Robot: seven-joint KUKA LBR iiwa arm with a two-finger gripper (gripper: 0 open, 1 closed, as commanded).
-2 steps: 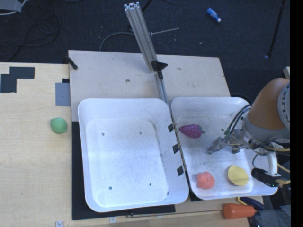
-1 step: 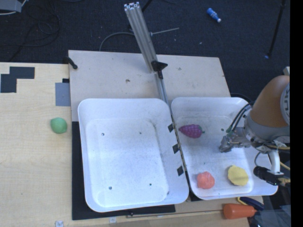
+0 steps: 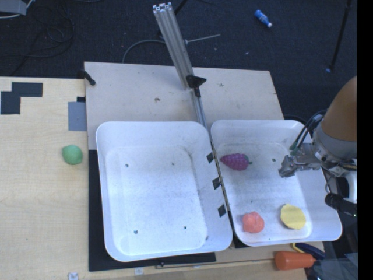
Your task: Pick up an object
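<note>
You are looking at three candidates lying in the right bin (image 3: 326,235): a purple grape bunch (image 3: 235,161) near the bin's left wall, a reddish-orange round piece (image 3: 253,222) toward the front, and a yellow lumpy piece (image 3: 292,216) just beside it to the right. All three are sitting well apart from one another, so none is crowding a grasp.

They are reading as toy fruit, so you are probably dealing with light, fairly stiff plastic or foam that will not crush, though smooth rounded skins may be slipping out of a shallow pinch. The grape bunch is looking like the kindest target: its bumpy surface is offering grip, and closing across its narrow width should be working best. The two round pieces are asking for a centred pinch across the widest part, or they may be squirting sideways.

The gripper (image 3: 287,169) is hanging over the right half of the right bin, between the grape bunch and the bin's right wall, with nothing visibly held. Whether it is touching the bin floor is unclear.

The tool is small, dark and blurred against the bin, so you cannot tell how the gripper is set, and the wrist and cabling are covering part of the bin's right rim. The exact kind of fruit the two front pieces are meant to be is hard to make out. The left bin (image 3: 116,134) is sitting beside it, and a green ball (image 3: 72,154) is resting on the surface (image 3: 35,203) out to the left.
</note>
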